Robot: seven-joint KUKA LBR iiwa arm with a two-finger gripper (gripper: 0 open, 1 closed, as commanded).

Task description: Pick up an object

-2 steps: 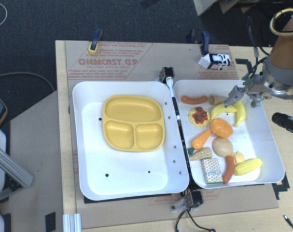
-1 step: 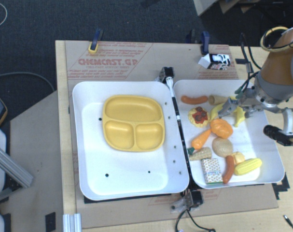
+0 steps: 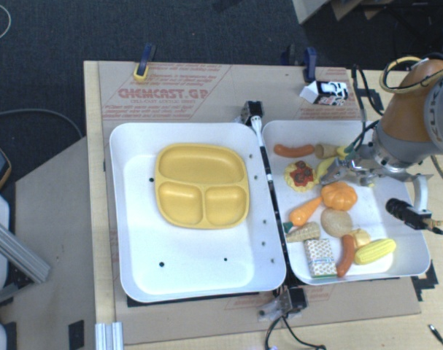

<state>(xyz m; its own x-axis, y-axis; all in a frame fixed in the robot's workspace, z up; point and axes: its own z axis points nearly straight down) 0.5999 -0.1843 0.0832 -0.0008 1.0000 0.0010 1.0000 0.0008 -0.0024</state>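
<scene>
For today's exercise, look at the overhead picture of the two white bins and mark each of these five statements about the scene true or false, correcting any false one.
1. The yellow divided plate lies in the left bin. True.
2. The play food is piled in the left bin. False: the food items, such as the corn cob and the orange pumpkin, lie in the right bin.
3. The gripper is over the right bin. True.
4. The sausage lies near the right bin's far edge. True.
5. The yellow divided plate has food on it. False: its three compartments are bare.
</scene>
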